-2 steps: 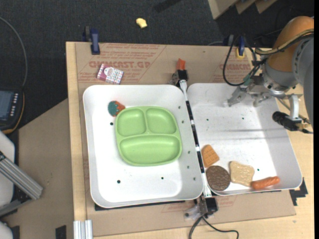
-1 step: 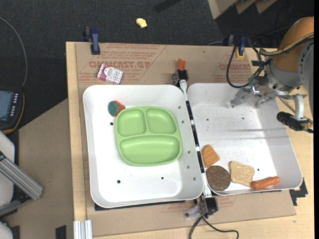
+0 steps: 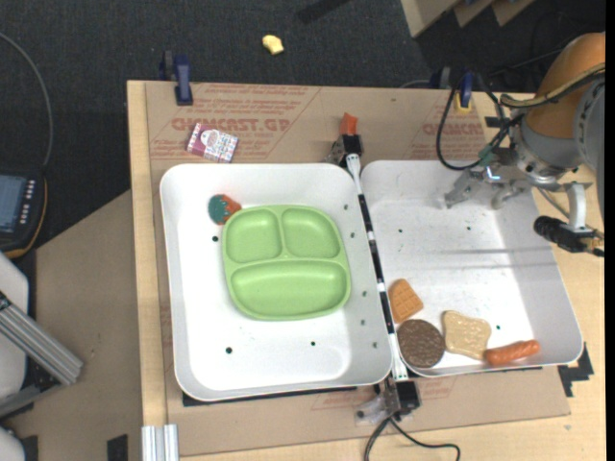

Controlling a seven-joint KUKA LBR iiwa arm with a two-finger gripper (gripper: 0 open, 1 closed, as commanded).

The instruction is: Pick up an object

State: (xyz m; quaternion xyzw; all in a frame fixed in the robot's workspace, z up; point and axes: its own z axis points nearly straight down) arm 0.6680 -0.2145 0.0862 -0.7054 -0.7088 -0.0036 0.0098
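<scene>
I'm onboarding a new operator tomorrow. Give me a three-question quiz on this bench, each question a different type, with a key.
1. True or false: the green divided plate lies in the right bin.
2. Which item lies nearest the bins' shared wall? A) orange cracker B) brown round cookie C) sausage
3. Fill in: the tool hovers over the right bin's ____ end, away from the food.

Key: 1 false; 2 A; 3 far
</scene>
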